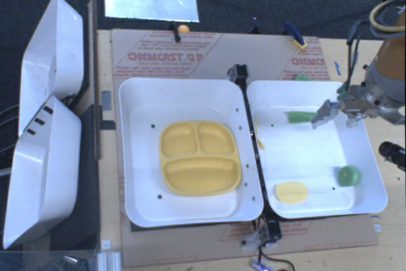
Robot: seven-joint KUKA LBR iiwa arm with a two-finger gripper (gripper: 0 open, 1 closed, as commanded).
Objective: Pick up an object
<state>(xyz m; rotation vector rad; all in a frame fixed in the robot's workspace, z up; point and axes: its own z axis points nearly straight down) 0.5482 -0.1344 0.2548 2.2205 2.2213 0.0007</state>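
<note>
Arm (pixel 388 73) enters from the right, over the right bin's (pixel 317 155) far right rim. Gripper (pixel 335 111) hangs at the bin's upper right. Fingers (pixel 323 114) appear spread; nothing is visible between them.

Right bin contents:
- green stick (pixel 300 116) lies flat near the far wall, just left of the fingertips; contact cannot be told.
- green ball (pixel 347 176) sits near the right wall, toward the front.
- yellow disc (pixel 291 191) lies flat near the front wall, well apart from the gripper.

Left bin (pixel 136 136): yellow divided plate (pixel 200 157), three compartments, lying flat at centre.

Both bins sit on a cardboard sheet (pixel 190 51).
</note>
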